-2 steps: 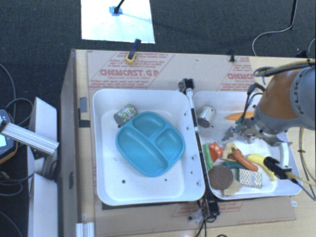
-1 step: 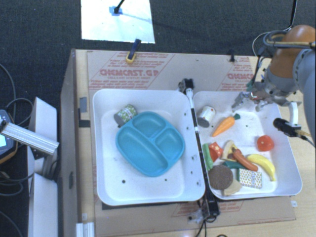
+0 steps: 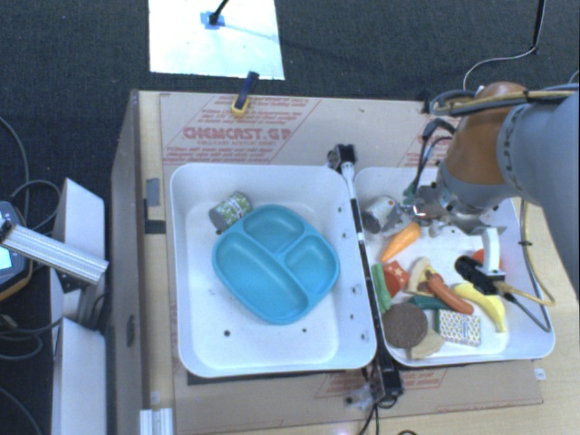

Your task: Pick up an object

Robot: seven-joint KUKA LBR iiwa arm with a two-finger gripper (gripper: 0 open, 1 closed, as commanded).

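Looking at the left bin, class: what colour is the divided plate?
Light blue. The divided plate shows plainly in the camera view, lying in the left bin.

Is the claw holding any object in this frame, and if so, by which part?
It cannot be told. The claw sits low in the right bin, just above the carrot, with the wrist covering it.

— How many bins sat on the bench?
— Two white bins (image 3: 195, 270). The left one held one blue tray (image 3: 275, 263) and one can (image 3: 230, 209); one carrot (image 3: 401, 240) and one banana (image 3: 485, 304) lay in the right.
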